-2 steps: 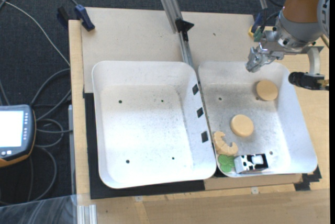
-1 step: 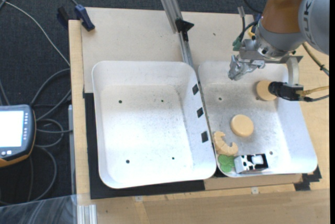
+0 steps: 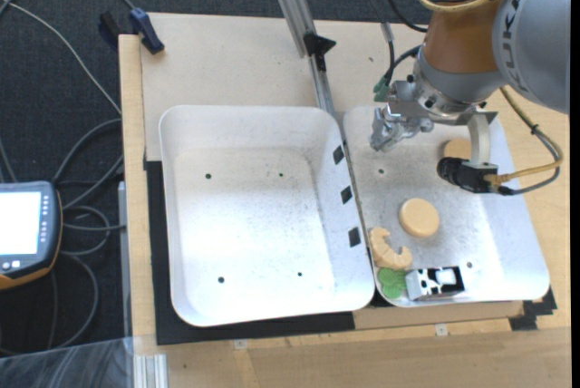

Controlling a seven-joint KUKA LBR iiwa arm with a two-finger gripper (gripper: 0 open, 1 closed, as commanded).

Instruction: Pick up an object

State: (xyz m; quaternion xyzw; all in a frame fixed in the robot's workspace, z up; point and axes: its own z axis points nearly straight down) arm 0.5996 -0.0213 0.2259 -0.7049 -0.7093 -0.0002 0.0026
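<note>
Round, flat tan disc [image 3: 420, 218], smooth like wood, lying in the right white bin [image 3: 494, 237]. At its 8 o'clock, a bumpy tan curved piece [image 3: 385, 247]. Below that, a small green bit [image 3: 390, 284] just beside a black-and-white block [image 3: 437, 280]. Shiny silver claw [image 3: 390, 130] at the disc's 11 o'clock, well apart. Open or closed: cannot tell. Speckled left white bin [image 3: 245, 214] alongside.

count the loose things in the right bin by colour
tan: 2, round disc and lumpy piece
green: 1, flat piece
black and white: 1, small block
total: 4
</note>
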